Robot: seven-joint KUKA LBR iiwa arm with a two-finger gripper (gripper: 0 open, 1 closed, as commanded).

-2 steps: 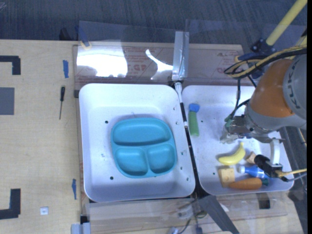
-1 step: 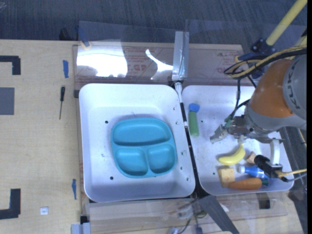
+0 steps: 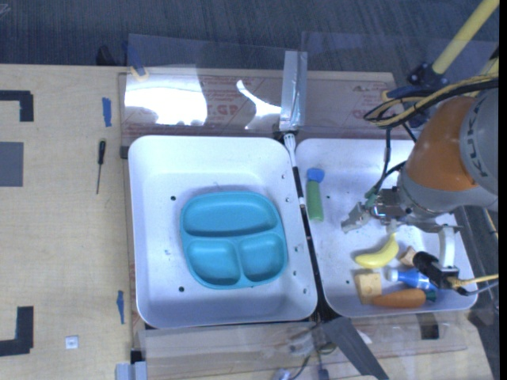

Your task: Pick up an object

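Note:
My gripper [image 3: 358, 215] hangs over the middle of the right bin [image 3: 341, 182], with the grey and orange arm reaching in from the right. Nothing shows in its grasp. A yellow banana [image 3: 377, 253] lies just below and to the right of it. A green marker with a blue cap [image 3: 315, 195] lies by the bin's left wall, left of the gripper. Along the front wall sit a tan block [image 3: 367, 284], an orange carrot [image 3: 398, 298] and a small blue and white item [image 3: 409, 278].
The left bin [image 3: 150, 212] holds a light blue divided plate [image 3: 233, 237]. A clear shield with tape [image 3: 291, 93] stands behind both bins. A wooden bench top [image 3: 55, 236] lies to the left.

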